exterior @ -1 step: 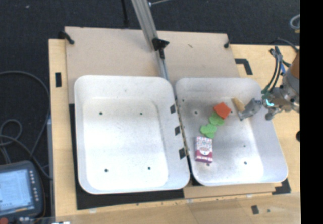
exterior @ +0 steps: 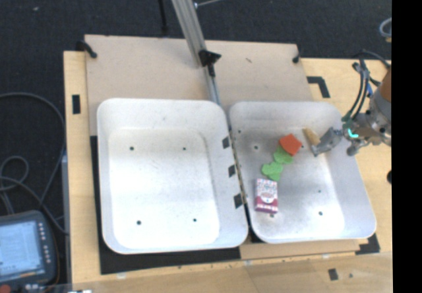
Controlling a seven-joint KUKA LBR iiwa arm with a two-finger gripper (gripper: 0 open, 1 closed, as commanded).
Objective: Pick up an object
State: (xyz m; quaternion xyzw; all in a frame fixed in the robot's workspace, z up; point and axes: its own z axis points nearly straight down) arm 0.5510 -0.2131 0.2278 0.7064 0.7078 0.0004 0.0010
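The right bin (exterior: pixel 343 219) holds a red block (exterior: pixel 290 144), two green pieces (exterior: pixel 275 164) just below it, a pink and white packet (exterior: pixel 266 195) near the bin's left wall, and a small tan piece (exterior: pixel 310 135). My gripper (exterior: pixel 340 144) hangs over the bin's upper right rim, right of the tan piece and the red block. It is open, one grey finger (exterior: pixel 322 144) pointing left toward the tan piece and the other at the rim. Nothing sits between the fingers.
The left bin (exterior: pixel 165 179) lies beside the right one, with black clips along the shared wall. A slanted aluminium post (exterior: pixel 188 14) rises behind the bins. Cables hang by the arm at the right edge. A teach pendant (exterior: pixel 23 245) sits at the lower left.
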